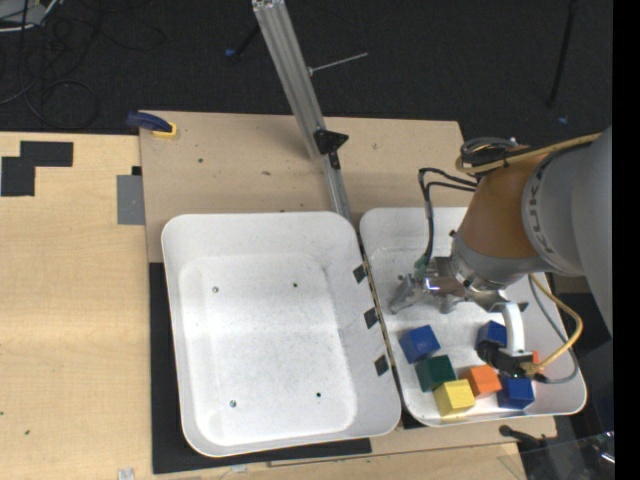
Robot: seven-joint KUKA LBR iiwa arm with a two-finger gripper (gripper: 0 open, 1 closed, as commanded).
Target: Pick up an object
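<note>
While the metal fingers (415, 290) spread over smooth white plastic, a blue cube (419, 342) sits nearby.

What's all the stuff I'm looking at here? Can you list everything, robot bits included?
Left bin: one, white, on the bench's left half.
Right bin: one, white, beside the left bin.
Blue blocks: three, in the right bin, one near its middle, one by the near right corner, one partly hidden by the arm.
Green block: one, dark green, just below the middle blue block.
Yellow block: one, near the bin's front edge.
Orange block: one, right of the yellow block.
Metal rail: one, silver, slanting up behind the bins.
Arm: one, grey with orange band, over the right bin.
Tool: one, metal, above the blocks.
</note>
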